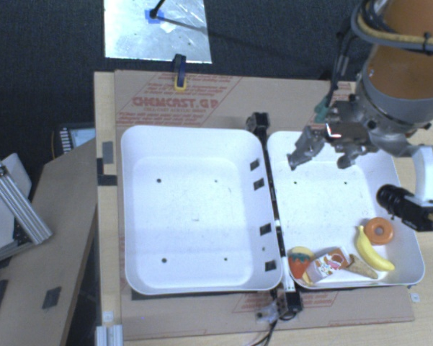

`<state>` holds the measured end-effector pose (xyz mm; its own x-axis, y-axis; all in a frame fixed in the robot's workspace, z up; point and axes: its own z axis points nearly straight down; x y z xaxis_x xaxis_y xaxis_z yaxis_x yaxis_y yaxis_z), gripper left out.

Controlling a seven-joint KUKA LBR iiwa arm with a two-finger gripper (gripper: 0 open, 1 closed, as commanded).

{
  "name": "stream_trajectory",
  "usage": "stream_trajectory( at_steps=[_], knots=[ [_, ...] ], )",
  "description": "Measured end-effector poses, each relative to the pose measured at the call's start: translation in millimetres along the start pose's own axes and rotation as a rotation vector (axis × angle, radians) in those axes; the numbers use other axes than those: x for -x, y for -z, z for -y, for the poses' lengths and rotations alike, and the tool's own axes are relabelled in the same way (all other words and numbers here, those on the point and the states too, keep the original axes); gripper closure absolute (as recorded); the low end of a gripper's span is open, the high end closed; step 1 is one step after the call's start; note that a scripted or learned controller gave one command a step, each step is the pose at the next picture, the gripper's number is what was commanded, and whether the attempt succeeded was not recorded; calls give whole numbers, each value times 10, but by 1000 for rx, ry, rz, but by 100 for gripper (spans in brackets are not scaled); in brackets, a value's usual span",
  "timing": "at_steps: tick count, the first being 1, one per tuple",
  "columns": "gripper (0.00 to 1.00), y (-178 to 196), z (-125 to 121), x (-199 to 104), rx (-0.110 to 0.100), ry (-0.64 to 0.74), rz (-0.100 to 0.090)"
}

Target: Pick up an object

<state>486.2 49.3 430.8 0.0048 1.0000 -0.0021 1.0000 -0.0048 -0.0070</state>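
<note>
- The pincer is seen over the upper part of the right bin, hanging from the grey and orange arm that enters from the right.
- Its two fingers are spread apart, one toward the left and one toward the right; nothing is seen between them, so the pincer is open and holds nothing.
- The objects are gathered at the right bin's near right corner, well apart from the pincer, below it and to its right.
- A banana is laid along the right side of that corner, with an orange round object touching its upper end.
- A small printed packet is laid left of the banana; a tan cone-like piece lies between the two.
- A red and orange round object is set just left of the packet, by the bin's left wall.
- The left bin is set beside the right one, joined by a row of black clips.
- Both bins are carried on a cardboard sheet on the bench.
</note>
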Motion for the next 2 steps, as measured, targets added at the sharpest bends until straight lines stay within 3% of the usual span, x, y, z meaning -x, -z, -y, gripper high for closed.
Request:
stream_trajectory(
  at_steps=[1, 2],
  knots=[
    [0, 306, -2, -291, 12, 11, -4],
    [0, 1092, 24, -1553, 17, 22, -9]
  ],
)
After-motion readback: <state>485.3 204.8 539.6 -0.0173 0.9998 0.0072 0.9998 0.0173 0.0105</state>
